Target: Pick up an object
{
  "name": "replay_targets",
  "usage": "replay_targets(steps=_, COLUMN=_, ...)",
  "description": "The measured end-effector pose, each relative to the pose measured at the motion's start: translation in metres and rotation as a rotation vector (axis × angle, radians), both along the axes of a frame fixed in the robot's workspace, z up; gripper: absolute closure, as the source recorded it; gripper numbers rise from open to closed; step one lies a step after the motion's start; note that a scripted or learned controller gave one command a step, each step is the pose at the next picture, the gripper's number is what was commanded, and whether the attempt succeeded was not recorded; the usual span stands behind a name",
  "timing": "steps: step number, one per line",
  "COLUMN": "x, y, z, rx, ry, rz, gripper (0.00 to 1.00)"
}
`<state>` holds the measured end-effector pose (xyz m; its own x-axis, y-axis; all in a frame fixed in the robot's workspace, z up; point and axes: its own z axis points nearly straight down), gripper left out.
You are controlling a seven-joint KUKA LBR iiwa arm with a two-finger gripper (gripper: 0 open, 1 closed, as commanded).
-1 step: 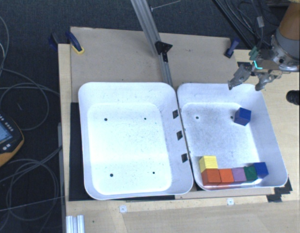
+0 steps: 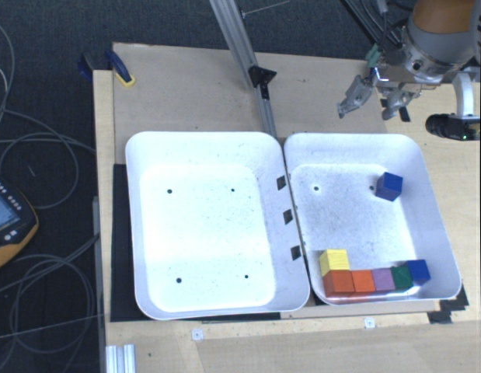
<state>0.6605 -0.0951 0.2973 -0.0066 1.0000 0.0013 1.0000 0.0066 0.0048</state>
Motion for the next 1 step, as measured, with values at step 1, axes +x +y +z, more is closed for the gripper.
replay_targets(steps=1, x=0.0140, y=0.0139, z=-0.1763, rx=0.001, ry=0.014, rz=-0.004, gripper=0.00)
